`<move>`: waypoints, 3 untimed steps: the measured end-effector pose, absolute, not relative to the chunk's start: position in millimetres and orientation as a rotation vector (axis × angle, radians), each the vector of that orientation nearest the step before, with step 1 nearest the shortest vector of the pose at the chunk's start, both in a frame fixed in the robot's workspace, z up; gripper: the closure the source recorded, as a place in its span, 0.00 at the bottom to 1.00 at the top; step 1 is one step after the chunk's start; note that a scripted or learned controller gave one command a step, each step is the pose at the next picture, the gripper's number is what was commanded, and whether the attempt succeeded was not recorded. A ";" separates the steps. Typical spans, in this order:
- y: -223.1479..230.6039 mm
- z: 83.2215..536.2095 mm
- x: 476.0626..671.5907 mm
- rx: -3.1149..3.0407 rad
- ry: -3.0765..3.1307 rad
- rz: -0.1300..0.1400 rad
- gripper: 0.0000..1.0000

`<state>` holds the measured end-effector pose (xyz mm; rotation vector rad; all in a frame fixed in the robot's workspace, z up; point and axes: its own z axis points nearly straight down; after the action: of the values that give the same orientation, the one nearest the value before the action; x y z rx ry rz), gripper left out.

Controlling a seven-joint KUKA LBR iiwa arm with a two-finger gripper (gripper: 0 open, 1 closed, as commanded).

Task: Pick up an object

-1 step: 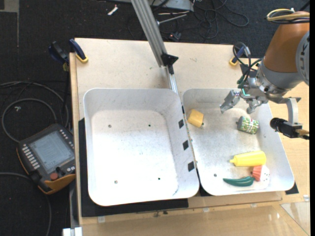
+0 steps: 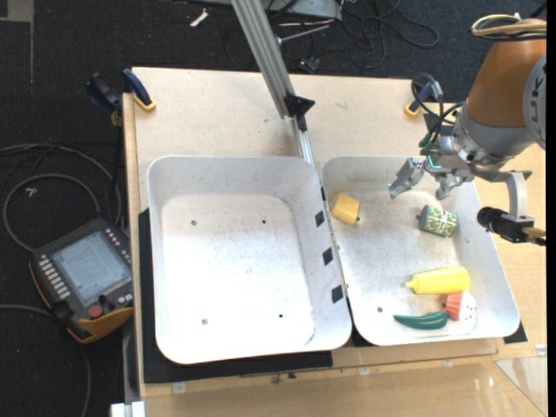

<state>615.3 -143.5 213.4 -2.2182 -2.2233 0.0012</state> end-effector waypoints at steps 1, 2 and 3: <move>-135.1 165.7 617.8 -2.215 -2.223 0.004 0.00; -134.8 117.4 608.2 -2.220 -2.218 0.005 0.00; -134.2 93.8 607.8 -2.220 -2.220 0.003 0.00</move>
<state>607.8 -134.2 93.8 -2.2202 -2.2199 0.0028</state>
